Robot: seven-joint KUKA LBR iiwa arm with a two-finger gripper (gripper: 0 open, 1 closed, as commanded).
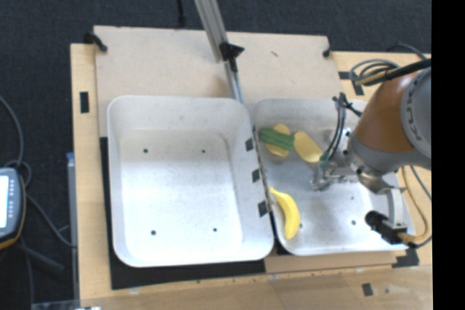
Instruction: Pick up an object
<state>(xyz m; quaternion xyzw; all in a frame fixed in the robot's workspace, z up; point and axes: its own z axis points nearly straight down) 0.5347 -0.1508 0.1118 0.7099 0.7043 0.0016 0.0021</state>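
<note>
Three objects lie in the right bin (pixel 320 239). A yellow banana (pixel 285 211) rests near its left wall toward the front. A green vegetable-shaped piece (pixel 275 136) lies at the back left, over a yellow piece (pixel 279 147). Another yellow oval piece (pixel 308 147) sits just to their right. My gripper (pixel 322 178) hangs low over the middle of the right bin, right of the yellow oval piece and behind the banana. I see nothing between its fingers.
The left bin (pixel 182 178) sits beside the right one, sharing a middle wall. A slanted aluminium post (pixel 207 3) rises from the back of the bench. Cables (pixel 370 72) run behind the arm at the right.
</note>
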